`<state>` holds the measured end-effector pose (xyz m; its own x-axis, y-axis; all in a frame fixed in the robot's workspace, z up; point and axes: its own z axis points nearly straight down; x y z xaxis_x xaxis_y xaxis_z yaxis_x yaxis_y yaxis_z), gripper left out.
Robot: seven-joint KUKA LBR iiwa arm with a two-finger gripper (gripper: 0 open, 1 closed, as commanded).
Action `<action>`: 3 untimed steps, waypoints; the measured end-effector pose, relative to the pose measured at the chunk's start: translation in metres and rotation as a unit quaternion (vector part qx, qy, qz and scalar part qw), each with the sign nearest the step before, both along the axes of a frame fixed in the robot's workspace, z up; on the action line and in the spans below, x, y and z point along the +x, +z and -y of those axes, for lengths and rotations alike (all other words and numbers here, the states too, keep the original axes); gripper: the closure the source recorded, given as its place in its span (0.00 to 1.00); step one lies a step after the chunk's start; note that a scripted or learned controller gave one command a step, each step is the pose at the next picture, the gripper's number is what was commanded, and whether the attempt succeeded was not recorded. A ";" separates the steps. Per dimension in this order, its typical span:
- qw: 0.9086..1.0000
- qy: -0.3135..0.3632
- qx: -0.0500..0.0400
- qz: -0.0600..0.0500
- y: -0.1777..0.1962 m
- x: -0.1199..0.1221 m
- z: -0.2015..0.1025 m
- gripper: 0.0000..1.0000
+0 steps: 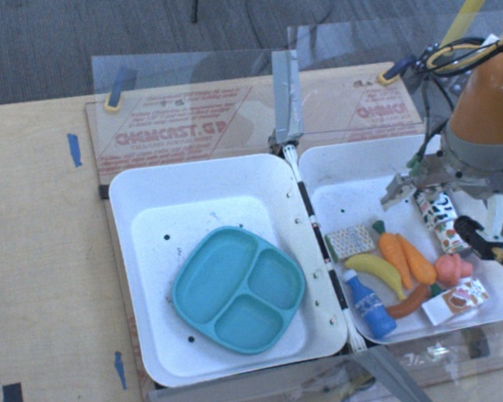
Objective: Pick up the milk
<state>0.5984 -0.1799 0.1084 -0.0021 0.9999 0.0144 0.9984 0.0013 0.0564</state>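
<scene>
On a pale wooden surface (40, 269) bearing two shallow white bins, the grey robot arm with an orange band (488, 109) reaches in from the right and hangs its pincer (420, 190) over the far right part of the right-hand white bin (348, 169), apparently at the approach-and-grasp step of the pick. The likely target, a slim white carton with black cow-like patches (439, 215), lies just beneath and beside the pincer, near the bin's right wall; whether the pincer is released or clenched on it cannot be told from this angle. The next move, by this reading, calls for a sure closing across the carton's narrow sides and a straight lift clear of its neighbours. The left-hand white bin (133, 211) holds a teal plastic tray with three compartments (237, 289). Crowded in the right bin's near half are a yellow toy banana (376, 271), two orange toy carrots (404, 258), a blue bottle with a white cap (369, 304), a red sausage-like piece (412, 301), a white box with a red print (459, 299), a speckled green-edged block (350, 240) and a small pink toy (453, 267).
</scene>
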 end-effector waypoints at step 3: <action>0.999 -0.033 -0.010 -0.011 0.009 0.037 0.007 0.00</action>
<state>0.6356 -0.1873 0.1178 0.0649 0.9979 -0.0055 0.9973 -0.0647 0.0342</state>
